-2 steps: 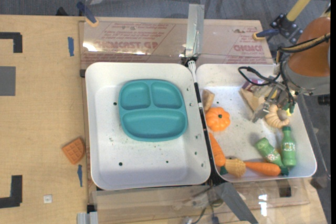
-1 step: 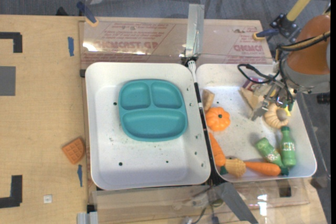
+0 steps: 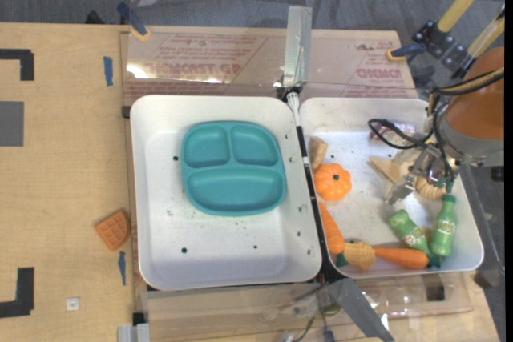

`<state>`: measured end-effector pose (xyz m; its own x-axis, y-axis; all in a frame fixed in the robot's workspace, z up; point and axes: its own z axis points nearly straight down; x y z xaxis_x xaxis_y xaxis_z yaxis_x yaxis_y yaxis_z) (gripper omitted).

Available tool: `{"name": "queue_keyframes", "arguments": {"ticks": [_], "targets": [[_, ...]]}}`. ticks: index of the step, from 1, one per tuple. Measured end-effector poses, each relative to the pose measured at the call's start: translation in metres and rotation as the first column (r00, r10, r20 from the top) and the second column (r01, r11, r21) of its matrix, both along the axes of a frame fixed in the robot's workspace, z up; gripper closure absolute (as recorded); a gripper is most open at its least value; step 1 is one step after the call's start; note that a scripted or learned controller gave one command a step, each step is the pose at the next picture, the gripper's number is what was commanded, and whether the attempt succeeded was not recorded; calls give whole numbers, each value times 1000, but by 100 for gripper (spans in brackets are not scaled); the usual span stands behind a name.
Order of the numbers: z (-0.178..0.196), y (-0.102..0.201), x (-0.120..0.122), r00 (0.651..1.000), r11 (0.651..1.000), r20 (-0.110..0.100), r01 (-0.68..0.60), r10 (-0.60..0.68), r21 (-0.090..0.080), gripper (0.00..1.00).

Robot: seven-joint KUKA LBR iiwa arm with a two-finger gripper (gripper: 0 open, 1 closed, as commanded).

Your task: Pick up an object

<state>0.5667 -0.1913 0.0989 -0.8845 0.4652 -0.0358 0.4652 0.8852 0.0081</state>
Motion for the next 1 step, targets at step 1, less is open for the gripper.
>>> {"name": "queue_keyframes", "arguments": {"ticks": [1], "targets": [[-1, -32, 0, 1000, 1000, -1, -18, 18, 0, 0]]}}
